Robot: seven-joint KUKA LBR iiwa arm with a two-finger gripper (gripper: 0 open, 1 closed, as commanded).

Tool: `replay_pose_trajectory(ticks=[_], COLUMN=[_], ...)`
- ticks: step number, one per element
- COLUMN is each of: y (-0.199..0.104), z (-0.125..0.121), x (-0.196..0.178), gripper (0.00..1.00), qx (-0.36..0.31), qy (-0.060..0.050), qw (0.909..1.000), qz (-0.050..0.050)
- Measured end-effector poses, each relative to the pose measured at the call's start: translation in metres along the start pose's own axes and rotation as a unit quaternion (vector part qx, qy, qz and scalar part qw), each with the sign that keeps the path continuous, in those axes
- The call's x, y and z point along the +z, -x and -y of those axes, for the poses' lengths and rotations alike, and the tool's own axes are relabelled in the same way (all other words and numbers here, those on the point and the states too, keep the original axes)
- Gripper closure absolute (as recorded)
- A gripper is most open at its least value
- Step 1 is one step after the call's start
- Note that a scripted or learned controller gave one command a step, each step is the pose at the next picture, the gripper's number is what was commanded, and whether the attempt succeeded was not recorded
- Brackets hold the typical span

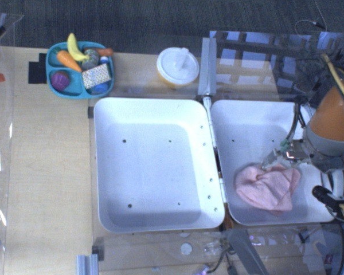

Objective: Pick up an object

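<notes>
- You've got the tabletop (pixel 46 171) spread wide under everything, pale wood, with both bins sitting side by side on it.
- Left bin (pixel 152 165) first: big, white, shallow, and not where the gripper is working.
- Right bin (pixel 246 125) is where your action is, with the arm (pixel 332 125) coming in from the right edge, orange band showing above the wrist.
- There's your target: the pink cloth (pixel 268 187), bunched in a soft heap on the floor of the right bin, toward its near right part.
- Expect it to be light, limp and easy to crush; it should drape and sag once lifted, so go for a raised fold or the thick middle of the heap, not a flat thin edge.
- Gripper (pixel 286 153) sits right at the cloth's upper edge, apparently touching or just above it; whether it's spread or closed, you cannot tell from this angle.
- Well apart at the back, a white lidded cup (pixel 178 66) and a blue tray of toy food (pixel 80 69) sit on the tabletop.
</notes>
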State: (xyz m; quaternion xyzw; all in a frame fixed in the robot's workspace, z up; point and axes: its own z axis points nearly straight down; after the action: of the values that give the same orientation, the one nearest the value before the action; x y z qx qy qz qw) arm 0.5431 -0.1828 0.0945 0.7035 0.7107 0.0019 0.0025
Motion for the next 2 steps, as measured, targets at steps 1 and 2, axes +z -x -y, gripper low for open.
replay_pose_trajectory(ticks=[1,2], y=[0.008,0.006], z=[-0.009,-0.062], x=[0.005,0.005], gripper=[0.00,0.00], qx=[-0.046,-0.101], qy=[0.002,0.003], qw=[0.9990,0.9949], qz=[0.000,0.001])
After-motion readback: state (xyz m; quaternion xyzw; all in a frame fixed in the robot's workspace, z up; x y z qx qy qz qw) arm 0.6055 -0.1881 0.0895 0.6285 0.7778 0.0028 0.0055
